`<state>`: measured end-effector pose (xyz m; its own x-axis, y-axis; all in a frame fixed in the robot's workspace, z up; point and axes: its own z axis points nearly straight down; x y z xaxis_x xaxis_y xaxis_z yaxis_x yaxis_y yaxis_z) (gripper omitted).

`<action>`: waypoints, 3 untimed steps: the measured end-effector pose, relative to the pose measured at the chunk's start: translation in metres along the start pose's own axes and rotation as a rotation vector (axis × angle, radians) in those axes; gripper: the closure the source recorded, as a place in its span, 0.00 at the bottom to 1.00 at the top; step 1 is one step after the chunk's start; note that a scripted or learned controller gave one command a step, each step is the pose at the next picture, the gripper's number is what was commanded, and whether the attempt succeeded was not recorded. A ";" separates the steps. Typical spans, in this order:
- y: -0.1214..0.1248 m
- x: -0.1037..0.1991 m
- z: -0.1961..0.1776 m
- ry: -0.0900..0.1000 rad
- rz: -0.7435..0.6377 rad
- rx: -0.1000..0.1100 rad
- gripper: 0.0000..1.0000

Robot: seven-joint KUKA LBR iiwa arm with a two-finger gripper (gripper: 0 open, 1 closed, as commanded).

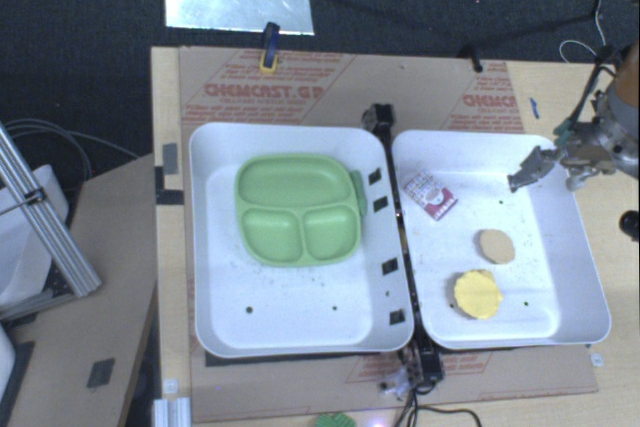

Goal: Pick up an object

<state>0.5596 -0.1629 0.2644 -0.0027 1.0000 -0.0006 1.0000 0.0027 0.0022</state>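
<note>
1. The right bin (575,245) is the landmark here. The likeliest things to pick all lie on its floor: a small red-and-white packet (429,194) near its upper-left corner, a tan round piece (494,246) near its middle, and a yellow round piece (477,295) just below the tan one, toward the bin's lower edge.
2. The gripper (540,167) hangs over the bin's upper-right part, well apart from all three; whether its fingers are spread or pressed together I cannot tell, and nothing shows between them.
3. The packet looks thin, crinkly and light (probably slippery film), so it would likely buckle; an edge pinch seems best.
4. The tan piece looks matte, flat and stiff, like a biscuit or toy food; gripping across its width should hold, though it lies low.
5. The yellow piece looks slightly ridged and thicker, perhaps soft plastic, the easiest to pinch across its rim.
6. The left bin (215,315), beside the right bin, holds a pale green divided tray (298,210) of smooth moulded plastic with rounded corners.
</note>
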 end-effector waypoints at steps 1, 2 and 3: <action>-0.001 -0.004 0.046 0.001 0.002 0.003 0.00; -0.006 -0.009 0.107 0.001 0.002 0.004 0.00; -0.020 -0.016 0.184 0.002 0.003 0.005 0.00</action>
<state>0.5398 -0.1795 0.0806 0.0001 1.0000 0.0009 1.0000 -0.0001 -0.0028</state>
